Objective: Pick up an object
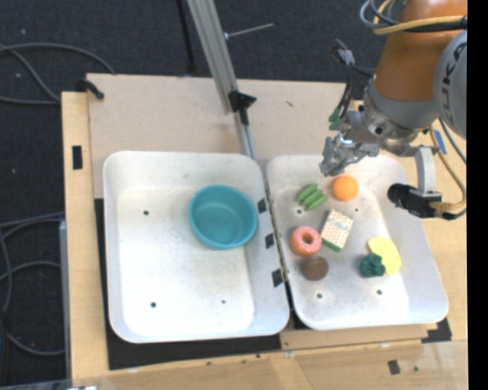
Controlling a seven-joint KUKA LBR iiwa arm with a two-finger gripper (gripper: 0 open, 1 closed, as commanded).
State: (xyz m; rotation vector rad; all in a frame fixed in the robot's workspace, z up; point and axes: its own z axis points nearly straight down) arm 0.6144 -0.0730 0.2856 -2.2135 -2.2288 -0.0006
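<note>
Honestly, from my seat the pick has not happened yet. My gripper (335,158) hangs over the far edge of the right bin (415,295), just up and to the left of the orange ball (346,188). I cannot tell whether its fingers are apart or closed from this slant, and I see nothing between them, so I count nothing as held.

I take the orange ball as my landmark, since it is the nearest candidate. It lies on the bin floor, apart from the gripper tip. Everything remains to be done: descend, close on something, lift.

Just left of the ball lies a green bean-like piece (311,197). Below the ball sits a small checkered box (337,230), tilted, with a pink doughnut (305,240) touching or nearly touching its left side. Below the doughnut is a brown round piece (314,268). Down and to the right of the ball a yellow piece (385,253) rests against a dark green one (372,266). Far to the ball's left, in the left bin (138,299), stands a blue bowl (222,216).

In my judgement the ball is fairly free, though the green piece beside it could catch a finger, and a round thing may roll away.
</note>
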